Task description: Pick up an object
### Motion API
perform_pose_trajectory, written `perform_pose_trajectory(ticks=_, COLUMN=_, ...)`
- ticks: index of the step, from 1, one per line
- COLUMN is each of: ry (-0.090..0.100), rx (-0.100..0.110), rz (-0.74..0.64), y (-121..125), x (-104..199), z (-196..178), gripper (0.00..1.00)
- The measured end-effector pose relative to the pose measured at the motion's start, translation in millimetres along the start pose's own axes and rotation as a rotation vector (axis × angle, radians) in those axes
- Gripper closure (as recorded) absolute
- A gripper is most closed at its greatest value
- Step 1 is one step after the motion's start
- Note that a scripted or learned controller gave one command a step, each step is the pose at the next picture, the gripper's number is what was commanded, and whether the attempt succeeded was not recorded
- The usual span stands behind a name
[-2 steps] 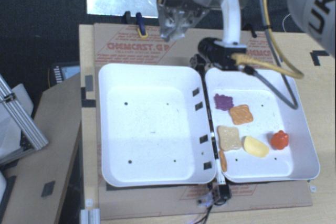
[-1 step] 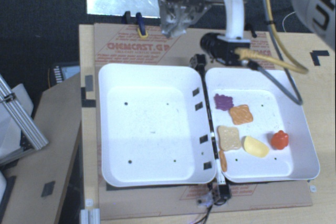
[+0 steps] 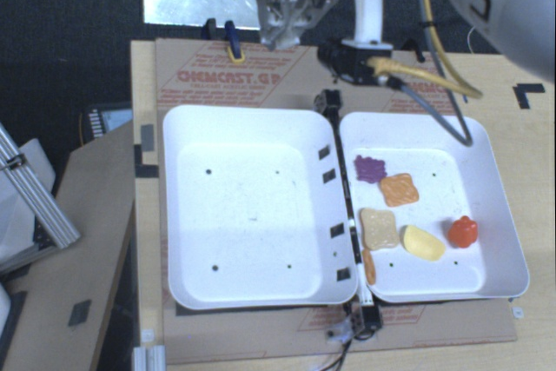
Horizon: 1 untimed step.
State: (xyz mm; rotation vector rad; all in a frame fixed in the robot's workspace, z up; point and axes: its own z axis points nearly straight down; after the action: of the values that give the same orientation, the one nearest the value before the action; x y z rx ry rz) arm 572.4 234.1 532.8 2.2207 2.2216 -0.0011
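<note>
The right bin (image 3: 486, 178) holds several small toy foods. A purple grape cluster (image 3: 371, 168) lies near its left wall, with an orange ridged piece (image 3: 400, 188) just to its right. Below them lie a tan bread slice (image 3: 380, 228), a yellow lemon-like piece (image 3: 423, 242) and a red pepper-like piece (image 3: 463, 231). A thin orange piece (image 3: 369, 267) rests against the left wall at the front. My gripper (image 3: 280, 29) hangs high over the bench's far edge, behind the left bin (image 3: 178, 187), far from all of these items.
The two bins meet at a central divider with black clips (image 3: 334, 178). A yellow and grey cable bundle (image 3: 434, 87) crosses the back of the right bin. A blue-and-yellow clamp (image 3: 233, 43) sits at the cardboard's far edge. An aluminium rail (image 3: 30, 187) stands at left.
</note>
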Motion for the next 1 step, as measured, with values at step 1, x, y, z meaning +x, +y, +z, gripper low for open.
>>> perform_pose_trajectory(ticks=1, ry=0.003, rx=-0.001, rz=-0.004, y=-42.4, x=-8.8, z=-3.1, gripper=1.00)
